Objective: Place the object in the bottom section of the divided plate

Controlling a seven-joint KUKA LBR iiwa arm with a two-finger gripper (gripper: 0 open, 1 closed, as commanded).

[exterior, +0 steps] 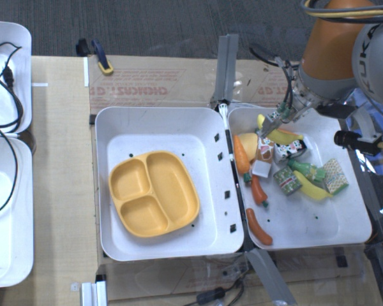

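A yellow divided plate lies in the left bin, with two small sections on its left and lower side and one large section on its right; nothing lies in them. In the right bin, toy foods are piled at the upper left. My gripper hangs low over that pile's top edge, just above a yellow banana-shaped piece. Close by are an orange carrot and a black-and-white carton. I see nothing held in the gripper.
The right bin also holds a small white block, a red pepper, a sausage, a green box, a second banana and a patterned packet. A grey divider bar runs between the bins.
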